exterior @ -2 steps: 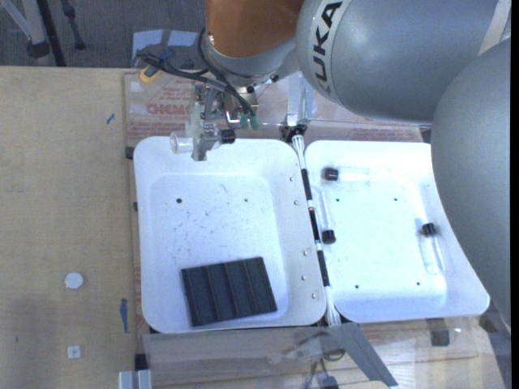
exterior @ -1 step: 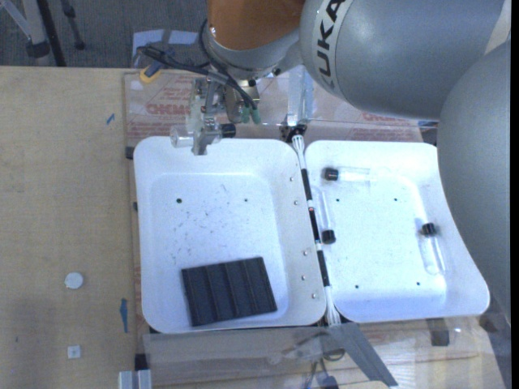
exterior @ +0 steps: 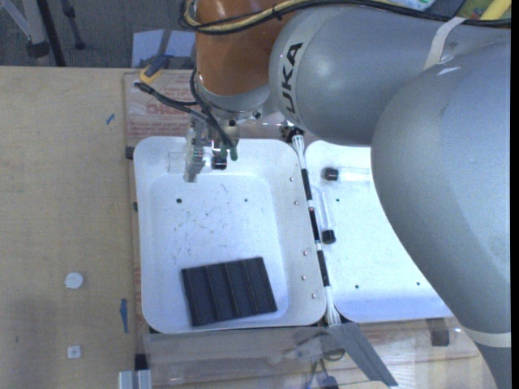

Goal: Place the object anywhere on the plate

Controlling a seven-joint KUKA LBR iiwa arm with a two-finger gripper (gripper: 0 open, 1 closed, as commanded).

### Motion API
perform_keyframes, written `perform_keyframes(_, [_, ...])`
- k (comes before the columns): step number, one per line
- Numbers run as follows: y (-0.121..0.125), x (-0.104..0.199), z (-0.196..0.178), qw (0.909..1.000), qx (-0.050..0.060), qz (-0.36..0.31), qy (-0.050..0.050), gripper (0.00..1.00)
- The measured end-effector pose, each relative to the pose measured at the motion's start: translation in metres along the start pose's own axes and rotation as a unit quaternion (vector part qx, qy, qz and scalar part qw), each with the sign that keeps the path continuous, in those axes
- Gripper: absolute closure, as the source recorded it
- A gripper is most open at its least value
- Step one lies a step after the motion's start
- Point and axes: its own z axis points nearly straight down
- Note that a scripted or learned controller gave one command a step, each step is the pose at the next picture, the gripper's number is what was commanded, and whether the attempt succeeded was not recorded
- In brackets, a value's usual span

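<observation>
A dark grey ribbed plate (exterior: 229,290) lies flat in the near part of the left white bin (exterior: 156,241). My gripper (exterior: 206,160) hangs over the far end of that bin, well beyond the plate, below the orange band (exterior: 233,35) of the arm. A faint translucent patch (exterior: 178,163) shows just left of the gripper on the bin floor; what it is I cannot make out. No object is visibly held.
The grey arm (exterior: 405,112) covers much of the right bin (exterior: 365,258). Two small black knobs (exterior: 328,173) sit along the divide between the bins. The tan bench (exterior: 57,185) stretches left, with a small white disc (exterior: 74,280) on it.
</observation>
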Motion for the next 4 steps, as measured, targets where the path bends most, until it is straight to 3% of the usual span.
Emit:
perform_keyframes(1, [0.003,0.006,-0.084,0.9978,0.000,-0.067,-0.002,1.00])
perform_keyframes(2, [0.004,0.005,-0.096,0.9978,-0.002,-0.066,-0.006,1.00])
perform_keyframes(3, [0.000,-0.001,-0.012,1.0000,0.000,-0.005,0.000,1.00])
perform_keyframes(4, [0.003,0.010,-0.013,0.9901,0.000,-0.140,0.000,1.00])
